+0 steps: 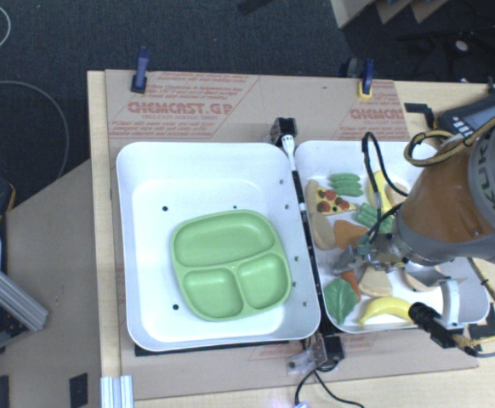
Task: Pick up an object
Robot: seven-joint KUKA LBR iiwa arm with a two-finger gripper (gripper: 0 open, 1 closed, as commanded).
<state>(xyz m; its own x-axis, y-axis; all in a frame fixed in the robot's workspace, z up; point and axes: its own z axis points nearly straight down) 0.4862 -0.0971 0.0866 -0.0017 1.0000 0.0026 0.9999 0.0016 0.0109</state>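
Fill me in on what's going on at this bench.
A KUKA arm reaches in from the right, its gripper down among toy foods in the right bin: a pizza slice, green pea pods, a banana. Nothing is visibly lifted. The left bin holds a green divided tray.

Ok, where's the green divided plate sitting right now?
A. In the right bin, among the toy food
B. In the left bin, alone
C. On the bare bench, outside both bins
B: the green divided plate lies flat in the left bin, while the toy food is piled in the right bin.
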